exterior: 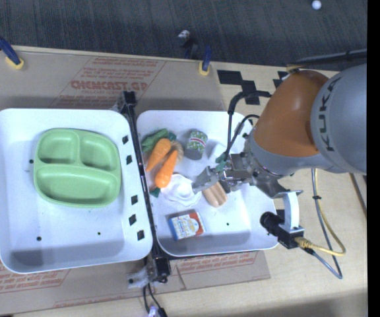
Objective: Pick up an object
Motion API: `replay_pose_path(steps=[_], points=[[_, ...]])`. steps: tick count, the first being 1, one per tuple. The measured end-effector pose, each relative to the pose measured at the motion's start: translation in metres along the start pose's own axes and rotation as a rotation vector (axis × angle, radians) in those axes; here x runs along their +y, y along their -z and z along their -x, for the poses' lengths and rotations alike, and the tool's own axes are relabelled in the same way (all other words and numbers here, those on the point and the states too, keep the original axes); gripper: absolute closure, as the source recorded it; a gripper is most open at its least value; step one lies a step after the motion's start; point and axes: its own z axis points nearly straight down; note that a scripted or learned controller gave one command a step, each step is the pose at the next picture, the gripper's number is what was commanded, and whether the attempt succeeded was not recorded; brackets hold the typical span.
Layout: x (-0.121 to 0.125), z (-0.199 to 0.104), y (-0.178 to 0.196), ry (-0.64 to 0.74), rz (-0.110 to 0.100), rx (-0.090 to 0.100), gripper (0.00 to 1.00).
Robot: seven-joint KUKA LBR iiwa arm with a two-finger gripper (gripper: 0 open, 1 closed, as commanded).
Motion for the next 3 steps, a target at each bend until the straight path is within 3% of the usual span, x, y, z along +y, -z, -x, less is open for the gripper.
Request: replay_pose_path(steps=[1,2,3], points=[[-0.001,0.01,-0.128,0.002,0.0,0.0,0.0],[0.0,0.01,-0.118,0.007,0.0,-0.001,1.0],[-0.011,0.092,-0.001,-0.002,0.005,-0.004,1.0]])
